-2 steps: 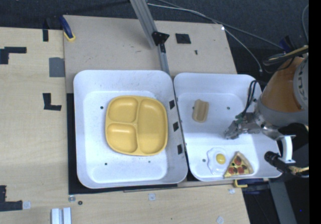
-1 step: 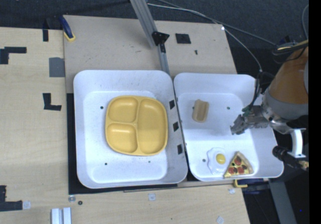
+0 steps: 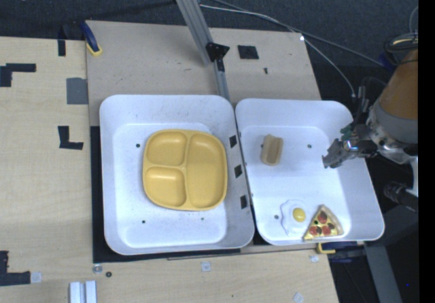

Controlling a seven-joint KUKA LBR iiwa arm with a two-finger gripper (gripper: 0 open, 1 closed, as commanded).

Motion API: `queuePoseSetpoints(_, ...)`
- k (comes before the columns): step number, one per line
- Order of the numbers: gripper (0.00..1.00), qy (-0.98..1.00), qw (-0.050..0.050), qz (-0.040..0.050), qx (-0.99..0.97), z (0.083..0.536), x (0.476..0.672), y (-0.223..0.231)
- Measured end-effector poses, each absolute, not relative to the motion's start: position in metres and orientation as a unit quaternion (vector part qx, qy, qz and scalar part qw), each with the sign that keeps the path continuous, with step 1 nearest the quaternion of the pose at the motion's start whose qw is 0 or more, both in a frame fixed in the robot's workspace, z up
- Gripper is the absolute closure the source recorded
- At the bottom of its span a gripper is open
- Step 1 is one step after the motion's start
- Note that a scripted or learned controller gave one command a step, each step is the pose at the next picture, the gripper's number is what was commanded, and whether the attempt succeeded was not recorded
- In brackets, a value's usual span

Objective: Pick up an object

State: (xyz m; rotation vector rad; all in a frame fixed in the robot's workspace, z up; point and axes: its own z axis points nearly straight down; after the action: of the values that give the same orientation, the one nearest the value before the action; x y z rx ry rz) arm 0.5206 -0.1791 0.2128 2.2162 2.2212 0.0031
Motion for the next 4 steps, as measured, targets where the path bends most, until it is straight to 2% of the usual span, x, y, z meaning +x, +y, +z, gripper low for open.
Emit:
queuePoseSetpoints(1, 1.00, 0.708, 0.002, 0.0007, 0.706, 0.251, 0.522, -0.179)
queuePoseSetpoints(4, 1.00, 0.710, -0.001, -0.0001, 0.704, 0.250, 0.528, -0.004)
